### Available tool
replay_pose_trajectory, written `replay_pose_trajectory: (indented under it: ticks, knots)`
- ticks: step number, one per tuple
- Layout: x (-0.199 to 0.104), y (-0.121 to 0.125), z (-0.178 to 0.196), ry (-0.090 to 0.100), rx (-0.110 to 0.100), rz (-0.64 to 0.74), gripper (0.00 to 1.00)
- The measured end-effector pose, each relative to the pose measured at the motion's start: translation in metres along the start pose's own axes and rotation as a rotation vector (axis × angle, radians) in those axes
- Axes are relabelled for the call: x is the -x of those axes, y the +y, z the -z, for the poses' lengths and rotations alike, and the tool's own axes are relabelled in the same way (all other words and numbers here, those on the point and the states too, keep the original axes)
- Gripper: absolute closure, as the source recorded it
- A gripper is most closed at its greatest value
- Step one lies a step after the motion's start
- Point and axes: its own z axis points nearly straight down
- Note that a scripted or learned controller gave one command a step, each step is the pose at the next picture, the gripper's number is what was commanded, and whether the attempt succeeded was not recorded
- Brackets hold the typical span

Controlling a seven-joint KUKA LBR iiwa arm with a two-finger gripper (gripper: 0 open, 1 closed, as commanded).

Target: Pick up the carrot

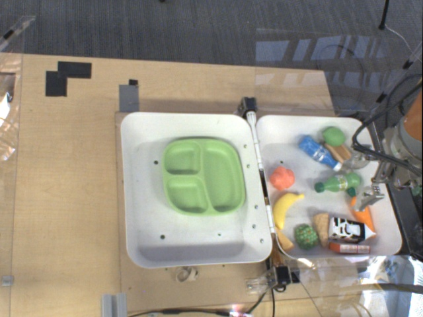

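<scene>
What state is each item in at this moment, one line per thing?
Carrot: lying in the right bin, under the gripper, not lifted.
Green tray: flat in the left bin, compartments bare.
Banana: lying flat.
Blue bottle: on its side.
Green bottle: on its side.
Milk carton: lying down.
</scene>
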Motion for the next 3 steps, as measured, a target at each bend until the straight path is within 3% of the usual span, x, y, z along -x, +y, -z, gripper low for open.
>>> replay_pose_trajectory:
  ticks: [1, 2, 3]
  knots:
    - [-0.023, -0.021, -0.069, 0.005, 0.001, 0.097, 0.00]
    - [0.002, -0.021, -0.102, -0.005, -0.001, -0.197, 0.00]
    - [0.002, -0.020, -0.102, -0.005, -0.001, -0.197, 0.00]
